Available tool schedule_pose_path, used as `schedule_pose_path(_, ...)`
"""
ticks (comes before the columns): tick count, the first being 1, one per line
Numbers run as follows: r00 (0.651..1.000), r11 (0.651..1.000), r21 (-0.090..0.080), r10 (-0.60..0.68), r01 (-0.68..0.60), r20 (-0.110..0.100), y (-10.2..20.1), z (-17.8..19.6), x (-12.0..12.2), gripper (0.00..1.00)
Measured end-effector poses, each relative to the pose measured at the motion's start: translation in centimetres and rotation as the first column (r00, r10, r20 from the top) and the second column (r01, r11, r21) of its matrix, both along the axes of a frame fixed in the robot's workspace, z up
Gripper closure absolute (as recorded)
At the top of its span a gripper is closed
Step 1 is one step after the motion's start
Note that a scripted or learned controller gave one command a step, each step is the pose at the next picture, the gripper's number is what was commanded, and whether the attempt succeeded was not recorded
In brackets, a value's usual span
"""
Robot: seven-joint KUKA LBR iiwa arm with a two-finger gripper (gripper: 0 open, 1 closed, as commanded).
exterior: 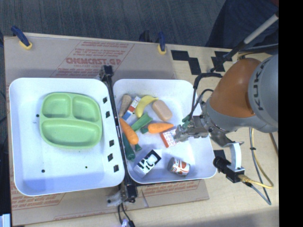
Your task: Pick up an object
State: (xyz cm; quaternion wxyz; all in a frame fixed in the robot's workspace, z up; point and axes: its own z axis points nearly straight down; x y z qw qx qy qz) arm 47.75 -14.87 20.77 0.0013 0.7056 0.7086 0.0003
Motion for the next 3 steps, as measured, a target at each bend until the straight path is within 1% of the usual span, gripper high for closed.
schedule_pose_path(1,1.0,1.0,0.0,0.001,-0.001,-0.001,0.0,0.0,0.0,0.0)
schedule_pose_path(2,1.0,1.0,0.003,0.001,-0.001,-0.003,-2.2,-10.3,-0.1,0.0)
schedule_pose_path(3,1.0,1.0,0.001,0.008,-0.008,-0.003,-2.3,-9.3,0.0,1.0)
